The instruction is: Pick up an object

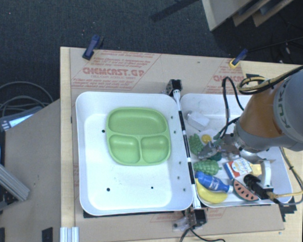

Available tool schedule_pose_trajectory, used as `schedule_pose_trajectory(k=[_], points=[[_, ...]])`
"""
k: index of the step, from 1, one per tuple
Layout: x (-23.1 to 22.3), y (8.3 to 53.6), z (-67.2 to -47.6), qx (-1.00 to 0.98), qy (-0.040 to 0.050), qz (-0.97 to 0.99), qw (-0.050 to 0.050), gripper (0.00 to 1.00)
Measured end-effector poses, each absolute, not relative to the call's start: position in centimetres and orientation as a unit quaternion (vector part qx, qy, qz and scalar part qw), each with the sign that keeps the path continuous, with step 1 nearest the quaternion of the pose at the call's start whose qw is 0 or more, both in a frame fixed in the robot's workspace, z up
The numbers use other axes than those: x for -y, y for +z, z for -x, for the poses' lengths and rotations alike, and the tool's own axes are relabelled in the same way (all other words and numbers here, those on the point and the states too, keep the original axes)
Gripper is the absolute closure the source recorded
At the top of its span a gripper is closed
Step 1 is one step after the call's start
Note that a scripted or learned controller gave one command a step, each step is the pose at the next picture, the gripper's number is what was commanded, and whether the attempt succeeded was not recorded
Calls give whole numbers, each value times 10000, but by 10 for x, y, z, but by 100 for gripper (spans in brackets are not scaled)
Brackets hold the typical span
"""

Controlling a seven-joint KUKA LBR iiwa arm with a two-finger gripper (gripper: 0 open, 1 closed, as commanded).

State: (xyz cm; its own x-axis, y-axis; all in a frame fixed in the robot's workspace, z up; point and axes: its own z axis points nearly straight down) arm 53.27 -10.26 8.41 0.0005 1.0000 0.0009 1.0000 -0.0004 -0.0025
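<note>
Arm [272,115] over right bin [285,166] | jaws [210,149] low among toys, opening cannot be told | green toy [205,167] just beside jaws | banana [212,196] at bin's near edge | green tray [139,135] in left bin [90,140]

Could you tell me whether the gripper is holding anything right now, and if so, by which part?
It cannot be told. The gripper is low in the right bin among the green toys, but the view settles no hold.
</note>
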Motion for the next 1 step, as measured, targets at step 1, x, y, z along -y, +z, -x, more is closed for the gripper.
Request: schedule_pose_trajectory(k=[1], points=[[164, 158, -567, 7070, -1, 7072, -14, 0]])
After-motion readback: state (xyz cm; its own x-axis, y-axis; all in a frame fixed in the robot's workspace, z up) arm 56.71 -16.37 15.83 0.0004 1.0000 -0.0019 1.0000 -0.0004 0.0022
